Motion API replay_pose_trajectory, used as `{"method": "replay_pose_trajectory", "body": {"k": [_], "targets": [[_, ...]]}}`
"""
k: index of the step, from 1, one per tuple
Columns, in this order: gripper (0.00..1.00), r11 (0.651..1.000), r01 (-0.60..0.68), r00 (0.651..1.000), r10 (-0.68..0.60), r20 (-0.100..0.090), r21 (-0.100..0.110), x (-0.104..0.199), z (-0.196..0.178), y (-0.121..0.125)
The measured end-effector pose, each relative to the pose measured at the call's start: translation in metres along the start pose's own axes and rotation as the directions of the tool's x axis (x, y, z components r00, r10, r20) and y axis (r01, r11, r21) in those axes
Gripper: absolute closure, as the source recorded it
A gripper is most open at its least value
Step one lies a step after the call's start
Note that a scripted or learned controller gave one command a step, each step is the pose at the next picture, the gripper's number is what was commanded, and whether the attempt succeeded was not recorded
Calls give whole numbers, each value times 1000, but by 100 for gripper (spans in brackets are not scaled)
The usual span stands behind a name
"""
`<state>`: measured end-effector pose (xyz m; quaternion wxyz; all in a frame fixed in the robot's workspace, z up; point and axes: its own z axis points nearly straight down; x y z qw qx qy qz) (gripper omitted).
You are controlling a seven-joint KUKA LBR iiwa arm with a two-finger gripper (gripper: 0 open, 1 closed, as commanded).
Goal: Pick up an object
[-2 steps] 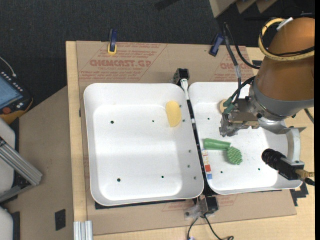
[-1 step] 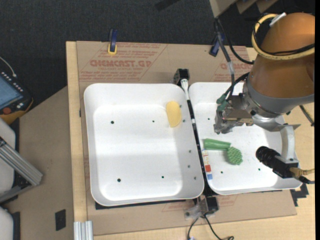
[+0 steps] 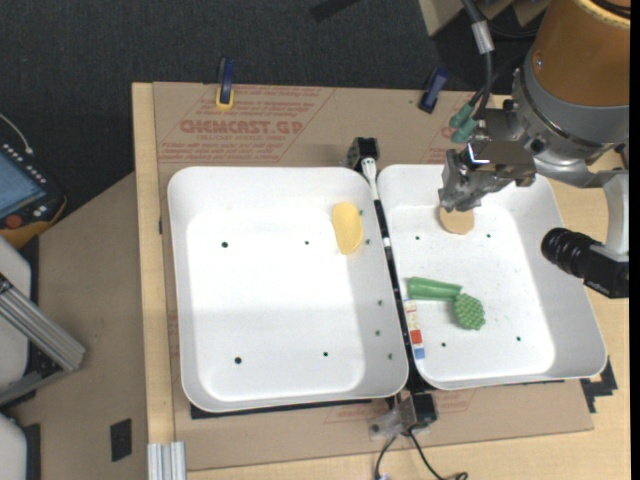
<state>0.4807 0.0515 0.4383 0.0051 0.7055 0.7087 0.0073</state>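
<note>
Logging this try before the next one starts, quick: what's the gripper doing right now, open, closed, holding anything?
Gripper: down in the right bin, right over the tan disc; open or closed cannot be told from this angle.

we look down from one camera high above the bench (image 3: 290,118), tipped a bit so the far side sits at the top. we are far enough back to see both bins whole, the left bin (image 3: 200,298) and the right bin (image 3: 560,358), side by side. the arm (image 3: 585,78) comes in from our right, big and close at the top corner.
</note>
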Motion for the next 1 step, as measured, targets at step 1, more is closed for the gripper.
{"method": "replay_pose_trajectory", "body": {"k": [1], "targets": [[100, 1000, -3, 1000, 3, 2, 3, 5, -87, 39]]}}
